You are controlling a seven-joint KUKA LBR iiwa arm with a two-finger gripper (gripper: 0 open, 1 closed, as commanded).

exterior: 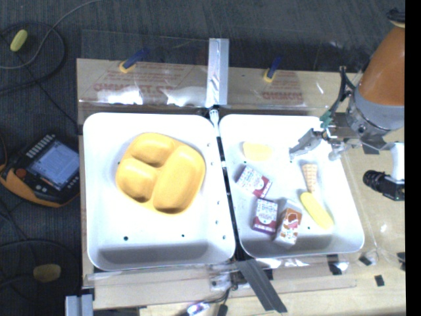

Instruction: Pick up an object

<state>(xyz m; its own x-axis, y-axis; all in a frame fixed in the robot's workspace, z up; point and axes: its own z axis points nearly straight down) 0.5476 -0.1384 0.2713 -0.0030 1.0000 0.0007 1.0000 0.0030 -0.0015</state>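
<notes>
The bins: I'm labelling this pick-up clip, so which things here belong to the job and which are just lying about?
Job:
gripper
right bin
pale yellow piece
ice-cream cone
banana
three small cartons
left bin
yellow divided dish

Lying about:
handheld pendant
blue-and-yellow clamps

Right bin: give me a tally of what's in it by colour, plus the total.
Yellow: 2, a pale round piece and a banana-like piece.
Red and white cartons: 3.
Tan: 1, a cone.
Total: 6.
</notes>
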